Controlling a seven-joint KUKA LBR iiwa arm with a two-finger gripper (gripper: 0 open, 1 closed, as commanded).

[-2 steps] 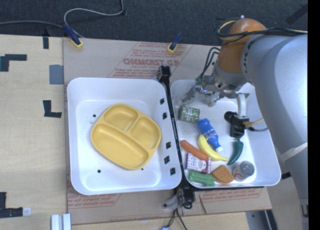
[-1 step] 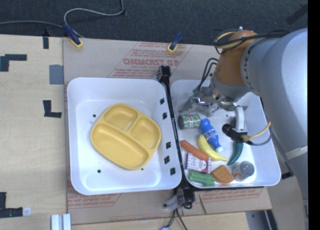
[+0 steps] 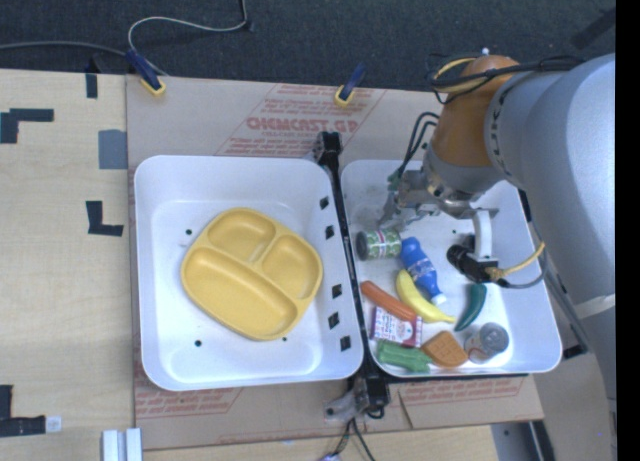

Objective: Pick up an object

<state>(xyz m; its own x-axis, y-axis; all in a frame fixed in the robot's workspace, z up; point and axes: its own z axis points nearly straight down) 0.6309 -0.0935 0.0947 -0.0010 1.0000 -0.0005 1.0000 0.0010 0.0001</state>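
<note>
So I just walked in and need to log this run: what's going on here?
The arm's gripper hangs low over the right bin, just above a small green can among toy foods. Nothing shows between its fingers. The left bin holds a yellow divided plate.

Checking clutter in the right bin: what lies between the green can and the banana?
In the camera view, the blue bottle lies between the green can and the banana, right beside both.

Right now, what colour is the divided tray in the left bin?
Yellow; the divided tray shows clearly in the camera view.
</note>
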